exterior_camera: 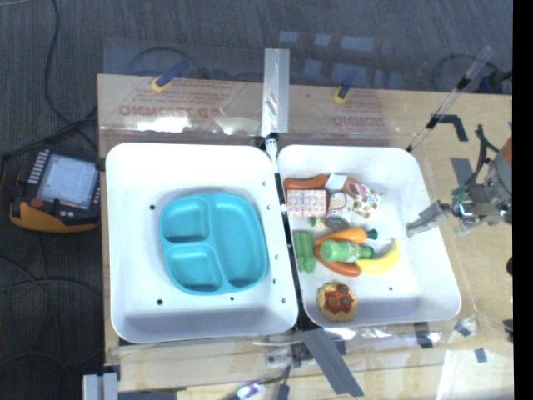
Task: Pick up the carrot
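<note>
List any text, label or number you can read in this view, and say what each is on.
None can be read with confidence.
Red lettering on the clear sheet behind the left bin: mirrored and blurred, unreadable.
Red lettering on the clear sheet behind the right bin: blurred, unreadable.
Printed food packets beside the carrot: print too small.
Handheld device's screen left of the bench: too blurred.

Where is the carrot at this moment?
The carrot lies in the right bin, among the toy food on the bin's left side, just above the banana and right of the green vegetable.
</note>
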Tool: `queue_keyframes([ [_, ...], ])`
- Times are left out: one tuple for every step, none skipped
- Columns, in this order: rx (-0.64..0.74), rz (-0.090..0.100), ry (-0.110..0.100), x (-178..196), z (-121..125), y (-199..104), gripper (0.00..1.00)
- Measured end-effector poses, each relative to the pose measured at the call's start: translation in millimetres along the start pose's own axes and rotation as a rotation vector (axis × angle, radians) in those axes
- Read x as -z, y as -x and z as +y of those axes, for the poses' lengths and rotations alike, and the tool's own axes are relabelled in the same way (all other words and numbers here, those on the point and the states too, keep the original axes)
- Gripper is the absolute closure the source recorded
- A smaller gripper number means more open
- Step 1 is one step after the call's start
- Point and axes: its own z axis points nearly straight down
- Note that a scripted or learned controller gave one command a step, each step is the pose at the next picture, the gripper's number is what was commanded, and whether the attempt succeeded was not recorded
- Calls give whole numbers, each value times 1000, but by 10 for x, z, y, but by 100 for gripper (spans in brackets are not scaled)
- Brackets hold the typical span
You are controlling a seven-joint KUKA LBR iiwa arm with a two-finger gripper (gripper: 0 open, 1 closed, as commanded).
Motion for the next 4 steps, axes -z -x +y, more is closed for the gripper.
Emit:
queue_keyframes([
  [-23, 0, -3, -852, 127, -1217, 0],
  [-42, -2, 0, -800, 443, -689, 0],
  [33, -1, -2, -623, -117, -1566, 0],
  [94, -2, 0, -707, 542, -1127, 0],
])
